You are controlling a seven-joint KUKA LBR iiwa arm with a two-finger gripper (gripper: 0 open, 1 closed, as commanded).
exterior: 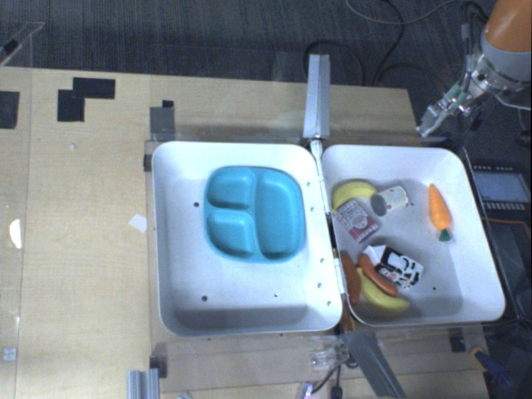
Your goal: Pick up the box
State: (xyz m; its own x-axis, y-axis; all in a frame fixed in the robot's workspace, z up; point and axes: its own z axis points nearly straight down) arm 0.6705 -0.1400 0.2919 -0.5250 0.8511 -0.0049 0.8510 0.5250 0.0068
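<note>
A: Pale wooden bench [83, 248], dark floor behind it, two white bins side by side. The gripper [439, 116] sits at the upper right, outside the right bin [478, 223], just past its far corner. How its tips stand I cannot tell at this size.

B: And the box?

A: The box [354, 219] — a small pinkish carton — lies flat near that bin's left wall, tucked just below a yellow banana [352, 193] and beside a little cup [391, 199] on its side. From the tips it lies down and to the left in this view, well apart, with the bin's rim between.

B: Its long axis?

A: Slanted, upper left to lower right, roughly. A black-and-white packet [401, 267] lies further down; a carrot [440, 209] keeps to the right.

B: The arm?

A: The arm [507, 32] enters from the top right — orange band high, wrist angled down-left toward the bin. The blue tray [253, 213] in the left bin [179, 289] is clear of the route.
</note>
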